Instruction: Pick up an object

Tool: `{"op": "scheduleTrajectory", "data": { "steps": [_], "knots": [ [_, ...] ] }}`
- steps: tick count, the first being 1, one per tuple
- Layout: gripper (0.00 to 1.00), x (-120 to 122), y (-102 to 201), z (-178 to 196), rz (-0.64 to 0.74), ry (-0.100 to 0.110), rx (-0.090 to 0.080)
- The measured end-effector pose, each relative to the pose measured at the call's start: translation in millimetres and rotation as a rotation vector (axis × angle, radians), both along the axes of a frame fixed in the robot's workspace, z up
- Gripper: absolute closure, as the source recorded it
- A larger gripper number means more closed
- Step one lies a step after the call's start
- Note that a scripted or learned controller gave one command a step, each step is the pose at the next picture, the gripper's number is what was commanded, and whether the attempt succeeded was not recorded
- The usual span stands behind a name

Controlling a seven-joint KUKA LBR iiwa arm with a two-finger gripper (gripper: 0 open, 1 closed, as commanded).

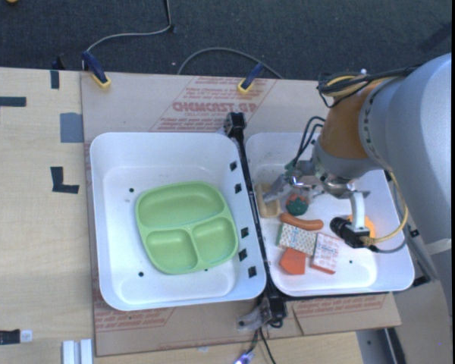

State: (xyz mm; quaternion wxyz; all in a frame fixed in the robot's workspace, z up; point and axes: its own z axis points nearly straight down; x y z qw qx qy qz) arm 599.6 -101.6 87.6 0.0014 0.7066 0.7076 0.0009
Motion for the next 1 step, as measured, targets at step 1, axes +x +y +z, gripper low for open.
{"op": "scheduleTrajectory", "data": {
  "steps": [1],
  "knots": [
    [0.0, -2.7, 1.1, 0.3, -0.002, -0.006, -0.003]
  ]
}}
